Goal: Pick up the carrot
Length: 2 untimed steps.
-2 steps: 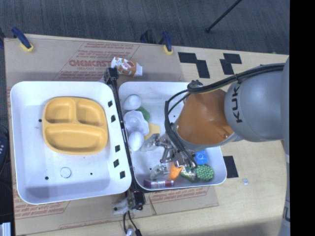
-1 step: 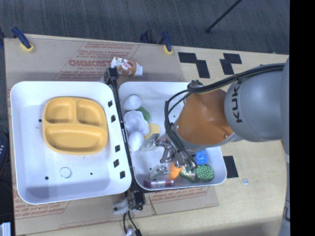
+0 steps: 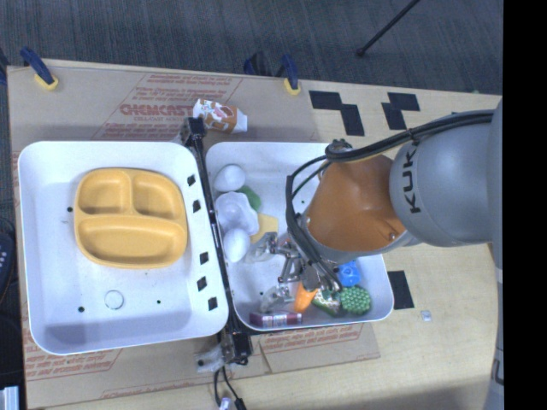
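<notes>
The carrot (image 3: 305,298) is a small orange piece lying near the front wall of the right bin (image 3: 376,307), between a green knobbly item (image 3: 355,299) and a dark red tube (image 3: 275,319). My gripper (image 3: 289,270) reaches down into this bin just above and left of the carrot, under the orange band of the arm (image 3: 350,207). The metal parts of the gripper overlap the clutter, and the carrot looks to lie on the bin floor beside them.
In the right bin, three white items (image 3: 235,213) sit along the left wall, with a yellow piece (image 3: 267,222) and a blue item (image 3: 349,273). The left bin (image 3: 51,314) holds a yellow divided tray (image 3: 131,216). A small bottle (image 3: 220,115) lies behind the bins.
</notes>
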Available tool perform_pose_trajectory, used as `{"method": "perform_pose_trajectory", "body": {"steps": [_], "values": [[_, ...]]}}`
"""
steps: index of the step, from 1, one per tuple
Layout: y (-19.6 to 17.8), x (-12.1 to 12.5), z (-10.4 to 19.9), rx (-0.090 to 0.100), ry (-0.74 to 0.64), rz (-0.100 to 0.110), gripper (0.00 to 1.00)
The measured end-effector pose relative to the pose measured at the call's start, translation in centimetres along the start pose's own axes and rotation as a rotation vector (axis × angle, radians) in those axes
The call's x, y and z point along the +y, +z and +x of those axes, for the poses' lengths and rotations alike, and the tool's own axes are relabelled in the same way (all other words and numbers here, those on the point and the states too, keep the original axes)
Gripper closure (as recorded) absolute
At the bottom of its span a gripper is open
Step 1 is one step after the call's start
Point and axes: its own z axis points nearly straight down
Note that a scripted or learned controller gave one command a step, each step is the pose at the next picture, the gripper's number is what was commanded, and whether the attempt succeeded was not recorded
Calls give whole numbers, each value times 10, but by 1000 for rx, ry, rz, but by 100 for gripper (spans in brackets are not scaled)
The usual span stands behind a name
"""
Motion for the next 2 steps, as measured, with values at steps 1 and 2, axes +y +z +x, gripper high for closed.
{"method": "perform_pose_trajectory", "body": {"steps": [1, 2], "values": [[0, 0, 0, 0, 0, 0, 0], [0, 0, 0, 0, 0, 0, 0]]}}
